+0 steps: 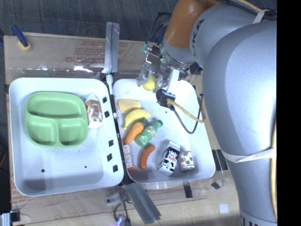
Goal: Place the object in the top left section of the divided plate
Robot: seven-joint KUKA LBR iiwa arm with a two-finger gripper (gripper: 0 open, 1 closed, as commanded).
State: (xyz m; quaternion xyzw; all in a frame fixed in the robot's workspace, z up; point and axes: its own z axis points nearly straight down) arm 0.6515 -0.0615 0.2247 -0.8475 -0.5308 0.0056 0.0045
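Camera view, arm: grey body enters from the right and fills that side; the orange band [181,15] sits at the top, above the wrist, and the wrist angles down and left toward the far end of the right bin [202,126].
Gripper [154,81]: low over the far-left corner of the right bin, fingers pointing down on either side of a small yellow lemon [149,84].
Grasp: the lemon sits between the fingers; it appears clamped, raised slightly off the bin floor, though contact with the floor cannot be ruled out.
Cable [186,114]: a yellowish loop hangs from the wrist, over the right bin, to the right of the lemon.
Plate [56,119]: green, divided, in the left bin [56,173], well apart from the lemon; one long section along its far side, two smaller ones nearer the camera.
Carton [94,112]: small, brown and white, touching the plate's right edge.
Right bin, nearer than the lemon: a pale wedge [128,105], a banana [136,117], a carrot [133,132] and a green bottle [149,132] lie clustered together.
Right bin, near end: a sausage [146,156], a cow-print carton [169,160] and a small can [187,160], far from the lemon.
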